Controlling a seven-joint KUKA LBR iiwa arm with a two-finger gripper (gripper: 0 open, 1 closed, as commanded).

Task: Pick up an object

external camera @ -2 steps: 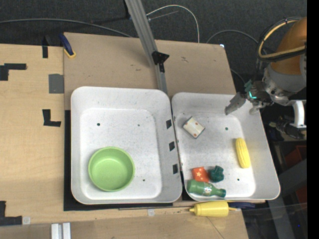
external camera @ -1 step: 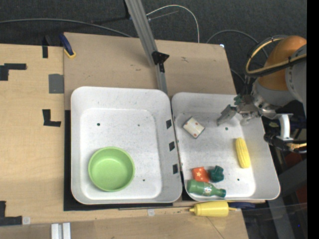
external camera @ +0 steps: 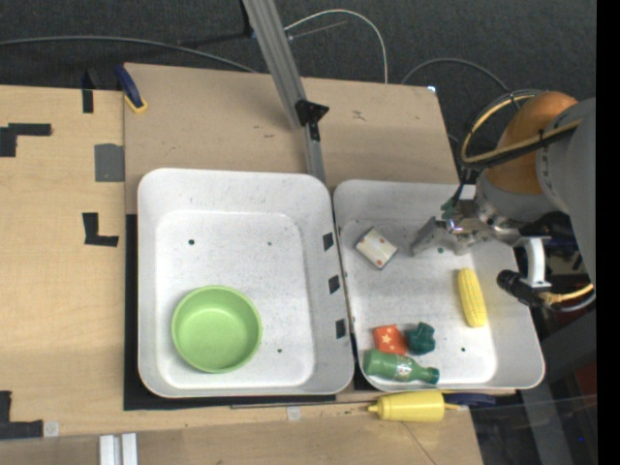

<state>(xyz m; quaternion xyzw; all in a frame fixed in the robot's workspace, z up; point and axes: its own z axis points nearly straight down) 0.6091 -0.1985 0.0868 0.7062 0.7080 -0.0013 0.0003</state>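
Note:
My gripper (external camera: 442,241) hangs over the upper middle of the right bin (external camera: 417,198), open, with nothing between its fingers. One finger (external camera: 422,239) points down-left toward a small white block (external camera: 376,248), which lies just to its left without touching it. A yellow corn cob (external camera: 471,296) lies below and to the right of the gripper. Near the bin's front edge sit a small orange piece (external camera: 388,338), a teal piece (external camera: 420,337) and a green bottle (external camera: 399,367) lying on its side.
The left bin (external camera: 232,194) holds a green bowl (external camera: 216,328) at its front left. A yellow bottle (external camera: 412,407) lies on the bench just outside the right bin's front edge. A grey pole (external camera: 281,51) slants down to the bins' shared back corner.

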